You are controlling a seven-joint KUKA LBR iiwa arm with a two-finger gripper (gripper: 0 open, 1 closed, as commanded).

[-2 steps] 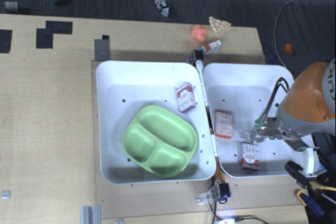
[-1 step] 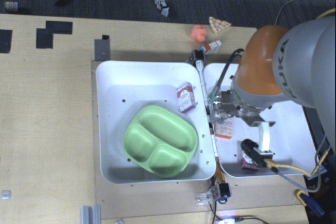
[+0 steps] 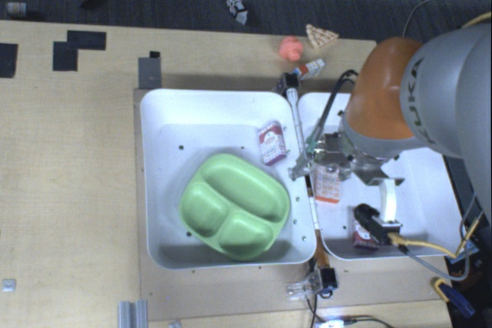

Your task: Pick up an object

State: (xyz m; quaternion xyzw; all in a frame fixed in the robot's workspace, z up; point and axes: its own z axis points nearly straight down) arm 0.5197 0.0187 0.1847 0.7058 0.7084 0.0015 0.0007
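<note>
Over the right bin [image 3: 430,180], the grey arm [image 3: 453,88] with its orange band covers much of the bin's far half, and its bulk hides the claw [image 3: 332,165] from above, so I cannot tell how the claw stands or whether it has hold of anything. Just below the wrist, a small white card with an orange-red lower edge [image 3: 328,186] lies on the bin's floor near its left wall, its top tucked under the metal parts. Near the front edge of the same bin sits a small dark object [image 3: 369,230], partly behind a black fitting and a yellow cable, too jumbled to make out clearly.

Across the dividing wall, the left bin [image 3: 165,165] holds a smooth green plastic tray [image 3: 234,203] with rounded corners and three hollow compartments, resting toward the front right corner and slightly tilted. Near the bin's far right side lies a small red and white packet [image 3: 271,142].

Beyond the bins, at the far edge of the wooden bench [image 3: 69,188], rest a pink ball [image 3: 290,48] and a tan wedge [image 3: 320,35].
</note>
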